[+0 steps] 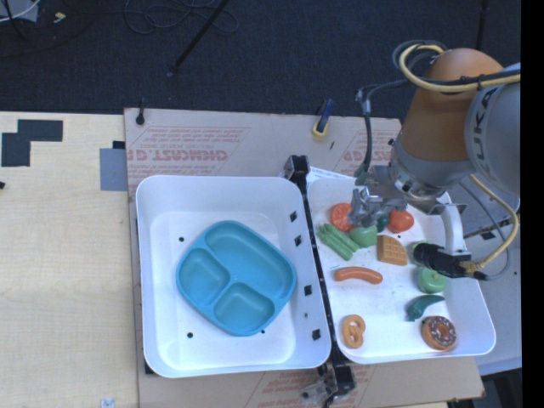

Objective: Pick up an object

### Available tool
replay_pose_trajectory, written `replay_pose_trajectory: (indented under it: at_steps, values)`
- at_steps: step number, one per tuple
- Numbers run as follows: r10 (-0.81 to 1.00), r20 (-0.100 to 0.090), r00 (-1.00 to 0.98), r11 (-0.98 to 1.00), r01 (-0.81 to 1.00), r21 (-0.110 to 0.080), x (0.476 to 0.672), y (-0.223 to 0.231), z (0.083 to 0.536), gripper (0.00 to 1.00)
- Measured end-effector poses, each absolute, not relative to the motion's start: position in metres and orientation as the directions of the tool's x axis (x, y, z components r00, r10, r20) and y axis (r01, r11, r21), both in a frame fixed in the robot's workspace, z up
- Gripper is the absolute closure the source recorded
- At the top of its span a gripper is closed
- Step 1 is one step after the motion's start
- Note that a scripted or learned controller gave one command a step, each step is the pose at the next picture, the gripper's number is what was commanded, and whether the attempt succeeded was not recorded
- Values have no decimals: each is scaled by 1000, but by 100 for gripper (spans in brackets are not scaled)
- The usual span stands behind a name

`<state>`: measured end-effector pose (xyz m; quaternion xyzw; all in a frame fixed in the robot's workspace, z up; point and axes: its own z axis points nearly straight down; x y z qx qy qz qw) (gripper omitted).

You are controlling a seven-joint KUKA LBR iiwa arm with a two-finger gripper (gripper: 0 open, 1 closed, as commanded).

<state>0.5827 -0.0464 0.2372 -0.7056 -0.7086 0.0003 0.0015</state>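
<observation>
While our hand (pixel 367 213) hangs low in the right bin (pixel 476 347) over the green toy (pixel 350 238) beside a red tomato (pixel 341 216), we cannot tell its grip.

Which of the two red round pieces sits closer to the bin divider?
The red piece on the left of the gripper, beside the green beans. The other red piece lies on the gripper's far side, above the waffle.

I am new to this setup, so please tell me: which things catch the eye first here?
The blue divided plate lies alone in the left bin. The right bin holds scattered toy food, such as a donut and a sausage. The arm's hand is down among the food at that bin's far end.
</observation>
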Motion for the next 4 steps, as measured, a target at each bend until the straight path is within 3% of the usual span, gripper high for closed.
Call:
replay_pose_trajectory:
  at_steps: [2,3,4]
  values:
    - [1000,2,-5,5,1000,-2,616,52,216,100]
    - [1000,1,-2,2,1000,-2,624,51,231,100]
    - [1000,0,-2,2,1000,-5,618,64,228,100]
